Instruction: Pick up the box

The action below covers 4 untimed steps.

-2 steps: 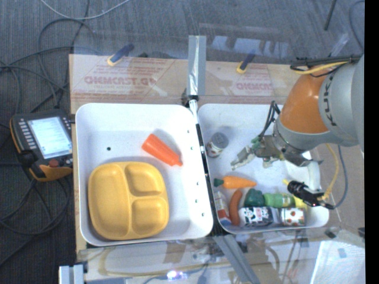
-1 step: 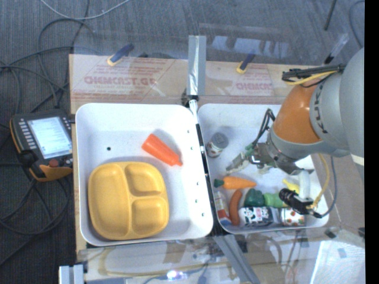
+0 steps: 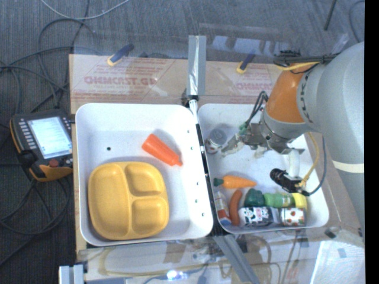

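I'd lower the pincer (image 3: 237,145), grip unreadable from here, onto the black-and-white box (image 3: 257,216) at the right bin's (image 3: 320,215) near edge.

Left shallow white bin (image 3: 100,114) holds a mustard-yellow plastic compartment tray (image 3: 128,200) and an orange carrot-shaped toy (image 3: 161,150). Right shallow white bin (image 3: 317,209) holds a black-and-white patterned box (image 3: 257,216), a green block (image 3: 254,197), a smaller orange carrot (image 3: 239,181). Grey arm with orange band (image 3: 284,99); grey carpet (image 3: 35,46).
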### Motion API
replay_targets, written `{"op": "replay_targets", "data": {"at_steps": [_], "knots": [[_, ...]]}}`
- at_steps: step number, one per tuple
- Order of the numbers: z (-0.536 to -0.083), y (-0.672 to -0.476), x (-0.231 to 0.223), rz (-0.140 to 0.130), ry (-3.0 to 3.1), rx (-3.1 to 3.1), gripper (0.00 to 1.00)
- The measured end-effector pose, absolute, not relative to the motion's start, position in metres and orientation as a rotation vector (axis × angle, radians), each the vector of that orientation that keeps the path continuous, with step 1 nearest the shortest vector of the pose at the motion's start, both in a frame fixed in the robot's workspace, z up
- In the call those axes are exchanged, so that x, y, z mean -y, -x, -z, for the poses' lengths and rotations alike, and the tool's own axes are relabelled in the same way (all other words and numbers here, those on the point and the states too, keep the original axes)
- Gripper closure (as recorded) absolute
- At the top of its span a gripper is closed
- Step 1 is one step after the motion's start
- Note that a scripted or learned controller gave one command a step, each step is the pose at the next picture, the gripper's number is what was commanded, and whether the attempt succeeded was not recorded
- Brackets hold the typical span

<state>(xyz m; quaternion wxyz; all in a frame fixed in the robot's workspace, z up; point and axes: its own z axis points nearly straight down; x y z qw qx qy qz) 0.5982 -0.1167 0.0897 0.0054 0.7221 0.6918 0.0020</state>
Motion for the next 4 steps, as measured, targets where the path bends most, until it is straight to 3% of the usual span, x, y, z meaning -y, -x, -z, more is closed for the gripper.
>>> {"op": "replay_targets", "data": {"at_steps": [1, 2, 3, 4], "knots": [[-0.090, -0.648, 0.113, 0.002, -2.312, -2.106, 0.00], [-0.090, -0.586, 0.109, -0.008, -2.179, -2.247, 0.00], [-0.087, -0.652, 0.118, 0.048, -2.375, -2.113, 0.00], [-0.086, -0.657, 0.159, 0.057, -2.409, -2.106, 0.00]]}}
